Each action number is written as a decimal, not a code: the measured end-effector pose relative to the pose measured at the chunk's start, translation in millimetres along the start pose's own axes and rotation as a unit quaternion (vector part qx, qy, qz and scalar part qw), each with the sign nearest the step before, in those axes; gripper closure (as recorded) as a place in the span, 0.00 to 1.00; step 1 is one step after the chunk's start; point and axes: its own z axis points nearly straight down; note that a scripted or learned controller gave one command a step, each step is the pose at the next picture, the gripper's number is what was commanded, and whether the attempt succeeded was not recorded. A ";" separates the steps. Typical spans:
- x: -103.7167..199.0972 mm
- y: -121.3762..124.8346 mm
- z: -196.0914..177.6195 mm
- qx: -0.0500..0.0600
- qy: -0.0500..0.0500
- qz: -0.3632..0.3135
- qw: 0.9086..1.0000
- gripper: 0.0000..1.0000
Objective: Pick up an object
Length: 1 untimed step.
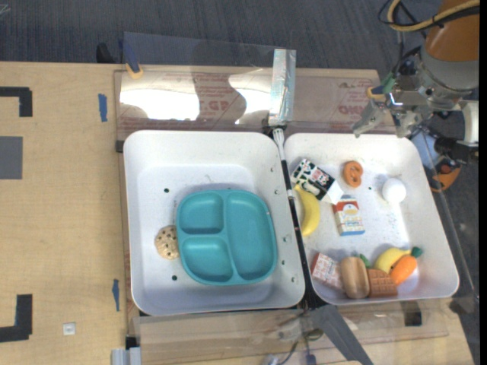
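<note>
- The arm [455,33] sits at the upper right of the frame, grey with its orange band, above the far rim of the right bin [434,204].
- Its claw [386,111] hangs just past that bin's upper edge, over the cardboard strip; the two fingers stand apart with nothing between them.
- No object is picked yet; in my judgement this is the approach step, before any descent.
- The candidates lie in the right bin: a black-and-white carton [312,178] and a banana [308,212] near the left wall, a small orange piece [351,173] and a white egg-like ball [393,190] toward the top, and a small red-and-white milk carton [349,217] in the middle.
- Along the lower edge a pink packet [325,268], a bread-like brown piece [354,277], a lemon [389,259] and a carrot [405,268] crowd together, touching.
- The left bin [144,158] holds a teal divided tray [226,236] with a cookie [166,242] just beside its left edge.
- The next move likely calls for shifting down-frame over one free-standing piece, such as the orange piece or ball nearest the claw, then lowering with fingers astride it.
- The crowded lower cluster looks a harder grab.
</note>
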 end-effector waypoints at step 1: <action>11.1 -15.6 137.9 -0.013 -0.001 0.043 0.999 0.00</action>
